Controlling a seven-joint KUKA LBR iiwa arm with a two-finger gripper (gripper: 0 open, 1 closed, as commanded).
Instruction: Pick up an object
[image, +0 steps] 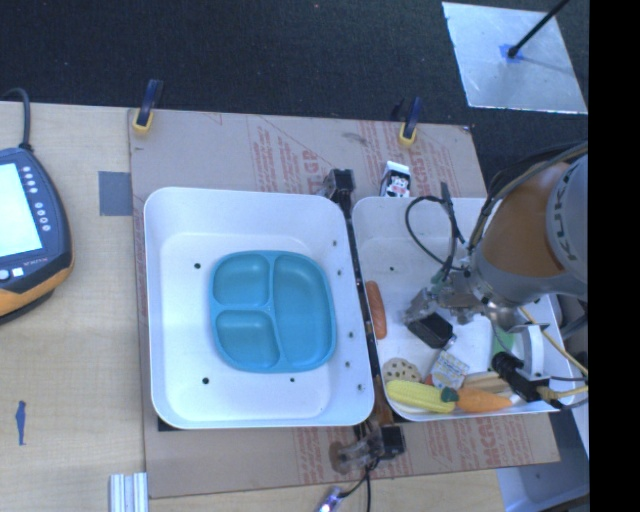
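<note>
1. Down in the right bin, the gripper hangs low above a small black object; grip state: cannot tell.
2. Nearby lie a hot dog, corn cob and carrot.
3. Left bin holds a blue divided plate.

A robotics lab: a teach pendant lies on a bench with clamped cardboard.

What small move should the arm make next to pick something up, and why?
Probably a short drop onto the small black object. The gripper hangs just above it in the right bin, while the corn and carrot lie farther off at the near wall.
</note>
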